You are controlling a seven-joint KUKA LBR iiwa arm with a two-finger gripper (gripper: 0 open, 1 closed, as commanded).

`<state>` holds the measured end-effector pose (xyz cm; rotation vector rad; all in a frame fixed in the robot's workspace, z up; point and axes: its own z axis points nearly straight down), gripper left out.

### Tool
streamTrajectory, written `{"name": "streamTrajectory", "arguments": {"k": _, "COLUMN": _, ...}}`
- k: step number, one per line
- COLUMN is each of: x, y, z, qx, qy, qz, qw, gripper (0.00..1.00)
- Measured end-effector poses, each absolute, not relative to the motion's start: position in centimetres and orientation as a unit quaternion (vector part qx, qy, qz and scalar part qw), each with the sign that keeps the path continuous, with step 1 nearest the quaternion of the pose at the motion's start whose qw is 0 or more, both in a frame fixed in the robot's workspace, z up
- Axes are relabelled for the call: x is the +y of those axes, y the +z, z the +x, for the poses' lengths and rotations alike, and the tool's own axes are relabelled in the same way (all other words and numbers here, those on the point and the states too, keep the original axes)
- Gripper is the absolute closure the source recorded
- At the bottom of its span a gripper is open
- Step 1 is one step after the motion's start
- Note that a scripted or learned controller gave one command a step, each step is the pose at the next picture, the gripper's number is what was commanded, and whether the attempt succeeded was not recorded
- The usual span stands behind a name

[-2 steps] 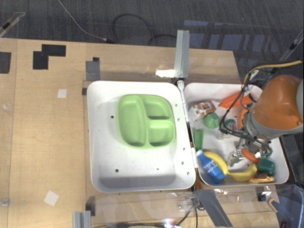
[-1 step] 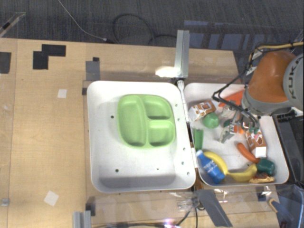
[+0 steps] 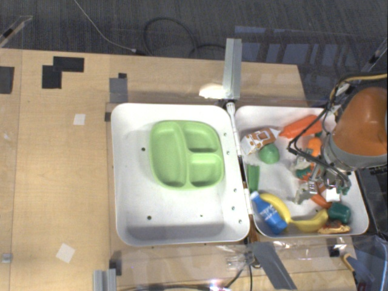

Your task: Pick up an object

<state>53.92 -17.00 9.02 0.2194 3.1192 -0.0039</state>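
Object to pick is undecided as far as we can tell: the right bin (image 3: pixel 362 220) at lower right of frame holds a clutter of toys, a banana (image 3: pixel 290 214), a blue bottle (image 3: pixel 267 214), a green ball (image 3: pixel 269 155), a small snack packet (image 3: pixel 257 139), an orange carrot-like piece (image 3: pixel 300 126) and a dark green item (image 3: pixel 339 211). The gripper (image 3: pixel 315 188) sits low over the middle right of that bin among small orange and white pieces; we cannot tell its state, wrist and cables hide it. The left bin (image 3: pixel 130 220) at centre holds a green divided tray (image 3: pixel 186 153). Risk, we judge: pieces lie tight together, so a close could pinch two at once or nudge one away and come up with nothing.
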Motion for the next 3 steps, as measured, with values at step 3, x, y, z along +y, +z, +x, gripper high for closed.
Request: {"name": "streamTrajectory", "arguments": {"k": 3, "x": -9.3, "y": 8.9, "z": 59.4, "qx": 0.95, "qy": 0.0011, "qz": 0.311, "qw": 0.007, "gripper": 0.0}}
